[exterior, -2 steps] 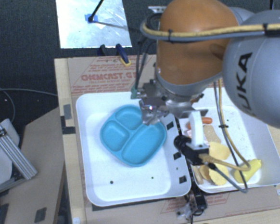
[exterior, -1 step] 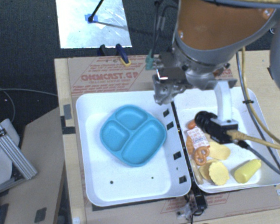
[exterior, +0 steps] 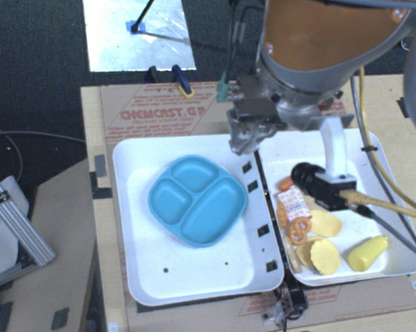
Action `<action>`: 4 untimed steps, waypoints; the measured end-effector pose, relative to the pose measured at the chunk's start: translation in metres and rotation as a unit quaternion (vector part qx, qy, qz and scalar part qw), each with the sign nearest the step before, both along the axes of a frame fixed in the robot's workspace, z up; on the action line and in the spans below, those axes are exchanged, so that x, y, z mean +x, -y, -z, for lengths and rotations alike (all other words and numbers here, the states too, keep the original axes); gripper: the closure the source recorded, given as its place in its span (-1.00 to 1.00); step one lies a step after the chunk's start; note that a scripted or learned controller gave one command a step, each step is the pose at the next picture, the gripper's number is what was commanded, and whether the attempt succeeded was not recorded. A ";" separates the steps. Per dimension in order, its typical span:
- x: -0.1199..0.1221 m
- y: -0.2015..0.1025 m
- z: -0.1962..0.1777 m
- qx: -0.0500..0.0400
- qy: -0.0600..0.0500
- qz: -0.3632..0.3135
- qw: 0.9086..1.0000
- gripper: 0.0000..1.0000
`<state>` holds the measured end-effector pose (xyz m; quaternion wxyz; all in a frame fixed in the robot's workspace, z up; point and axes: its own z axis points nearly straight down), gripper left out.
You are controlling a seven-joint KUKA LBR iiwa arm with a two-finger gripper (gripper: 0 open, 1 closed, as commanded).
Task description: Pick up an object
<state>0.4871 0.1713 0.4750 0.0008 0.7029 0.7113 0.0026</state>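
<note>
**Bench seen from above.** Left bin point(exterior: 141, 274), smooth white plastic: a glossy blue plate point(exterior: 196, 200), rounded, moulded into three compartments. Right bin point(exterior: 357, 161) — objects clustered near its left wall — a red-and-white packet point(exterior: 291, 204), a brown pretzel point(exterior: 299, 227), pale yellow oval slices point(exterior: 322, 253) and a smooth yellow tapered piece point(exterior: 369, 251). The arm point(exterior: 327, 38) reaches in from the right; its metal gripper point(exterior: 242, 143) hangs over the far end of the bins' shared wall — spread or closed cannot be told.
</note>
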 end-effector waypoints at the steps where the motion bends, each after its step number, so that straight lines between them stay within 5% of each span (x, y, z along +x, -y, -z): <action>1: 0.000 0.000 -0.011 0.000 0.001 -0.003 1.000 1.00; 3: 0.002 0.000 -0.033 0.001 0.003 -0.009 1.000 1.00; 4: -0.002 -0.067 0.102 -0.003 -0.008 0.001 1.000 1.00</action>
